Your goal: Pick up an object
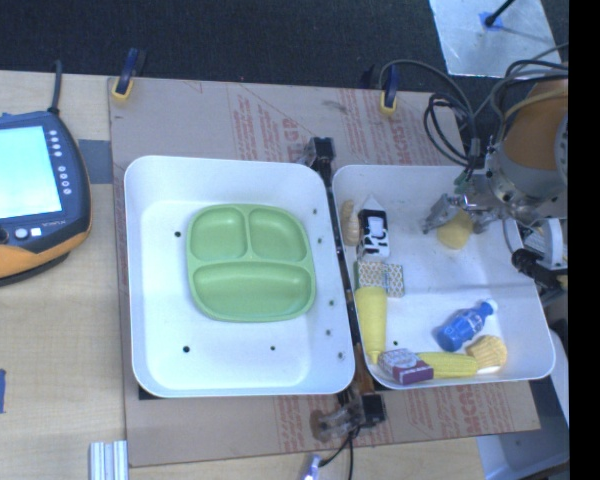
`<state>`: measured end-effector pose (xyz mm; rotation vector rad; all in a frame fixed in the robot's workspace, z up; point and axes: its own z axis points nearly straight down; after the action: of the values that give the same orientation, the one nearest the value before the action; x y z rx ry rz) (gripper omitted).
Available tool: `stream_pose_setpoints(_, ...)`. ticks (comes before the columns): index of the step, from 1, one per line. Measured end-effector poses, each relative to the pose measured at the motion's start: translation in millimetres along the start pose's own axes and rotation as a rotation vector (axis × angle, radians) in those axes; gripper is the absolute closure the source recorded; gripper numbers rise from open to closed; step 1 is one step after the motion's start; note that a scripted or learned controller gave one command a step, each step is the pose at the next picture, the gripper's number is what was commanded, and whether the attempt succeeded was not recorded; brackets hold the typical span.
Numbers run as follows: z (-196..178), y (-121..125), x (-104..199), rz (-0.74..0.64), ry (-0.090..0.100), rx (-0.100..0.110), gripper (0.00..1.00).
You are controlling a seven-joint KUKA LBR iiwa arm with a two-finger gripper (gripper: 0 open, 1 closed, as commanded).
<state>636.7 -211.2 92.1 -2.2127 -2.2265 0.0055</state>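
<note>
My gripper (461, 215) hangs low over the back of the right bin (525, 298), right above a small pale yellow lump (455, 234) that lies on the bin floor. The lump shows just under and in front of the gripper, partly covered by it. Along the bin's left wall lie a black-and-white carton (373, 233), a patterned square packet (380, 276) and a yellow cylinder (371, 313). Toward the front are a blue bottle (467, 323), a corn cob (488, 350), a long yellow piece (446, 365) and a purple-and-pink box (408, 367).
The left bin (155, 268) holds a green divided plate (250, 261). A teach pendant (25, 193) lies on the bench at far left. Black cables (450, 108) loop behind the right bin near the arm. Clamps (126, 76) pin the cardboard at the back.
</note>
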Motion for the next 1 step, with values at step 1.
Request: stream_pose_setpoints(1, -10.9, 0.3, -0.6, -0.002, 0.000, 0.000, 1.00)
